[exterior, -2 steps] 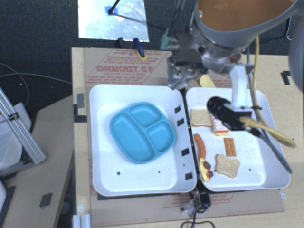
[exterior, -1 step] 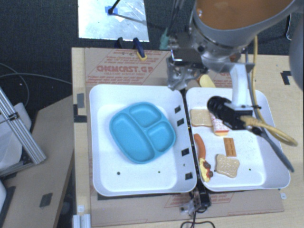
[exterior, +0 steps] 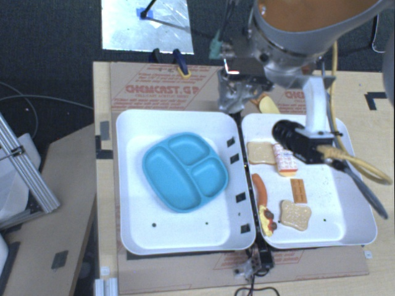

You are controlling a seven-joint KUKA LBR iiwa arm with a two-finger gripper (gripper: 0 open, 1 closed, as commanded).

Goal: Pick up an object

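The grey arm (exterior: 321, 11) filled the upper right of the view, its orange band broad across the top. The gripper (exterior: 237, 100) hung over the far rim where the two white bins met, above the printed cardboard sheet (exterior: 160, 88) that lay under them on the surface; whether it was spread or pressed together could not be told.

The left bin (exterior: 133, 227) held a blue divided plate (exterior: 185, 171), lying flat near its middle and turned a little askew.

The right bin (exterior: 352, 227) held the small food pieces. A pale bread slice (exterior: 261, 153) lay near the bin's left wall in the far half; a white and pink packet (exterior: 284, 159) lay just beside it on the right. A reddish sausage (exterior: 260, 190) lay lengthwise along the left wall, nearer the front than the bread; an orange wafer (exterior: 299, 191) lay to its right, apart from it. A toast slice (exterior: 295, 215) lay nearer the front still. A small yellow and red piece (exterior: 267, 221) sat at the sausage's near end, just beside the toast; what it was could not be told. A pale yellow piece (exterior: 268, 105) lay at the far rim of the right bin, close to the gripper and partly hidden by the arm.

Beyond the bins a blue clamp (exterior: 180, 61) sat on the cardboard's far edge; a shiny silver sheet (exterior: 147, 14) lay further back.
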